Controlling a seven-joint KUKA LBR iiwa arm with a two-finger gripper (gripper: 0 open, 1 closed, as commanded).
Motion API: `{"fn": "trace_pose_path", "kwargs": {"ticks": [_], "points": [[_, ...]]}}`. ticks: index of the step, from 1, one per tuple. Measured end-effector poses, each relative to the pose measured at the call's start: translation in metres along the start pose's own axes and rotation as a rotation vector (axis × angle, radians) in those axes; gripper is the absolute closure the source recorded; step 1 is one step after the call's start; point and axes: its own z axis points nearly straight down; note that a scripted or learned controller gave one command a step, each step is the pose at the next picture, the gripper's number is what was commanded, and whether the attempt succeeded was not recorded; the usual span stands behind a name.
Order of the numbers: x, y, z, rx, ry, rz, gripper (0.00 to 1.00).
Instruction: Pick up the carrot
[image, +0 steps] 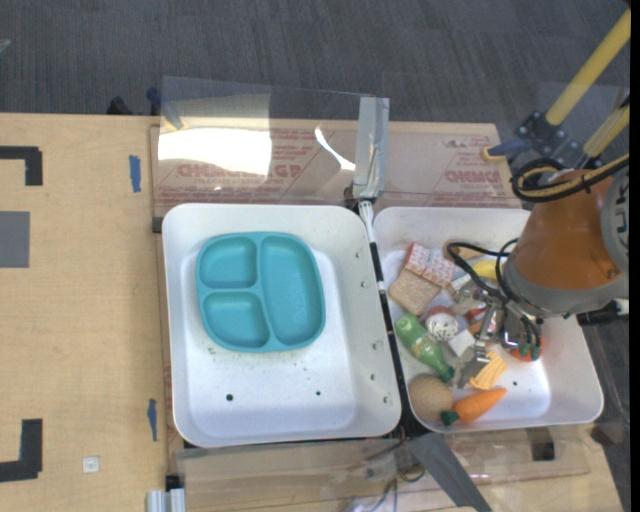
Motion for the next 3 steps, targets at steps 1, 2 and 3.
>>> {"fn": "trace_pose_path", "kwargs": {"ticks": [1,2,3], "points": [[0.044,0.007,0.004,0.0,-0.035,-0.046,0.0],[0.045,0.008,-0.004,0.0,-0.03,-0.049,1.0],[0.041,-0.025,-0.157,0.001,-0.013,-0.087,1.0]]}}
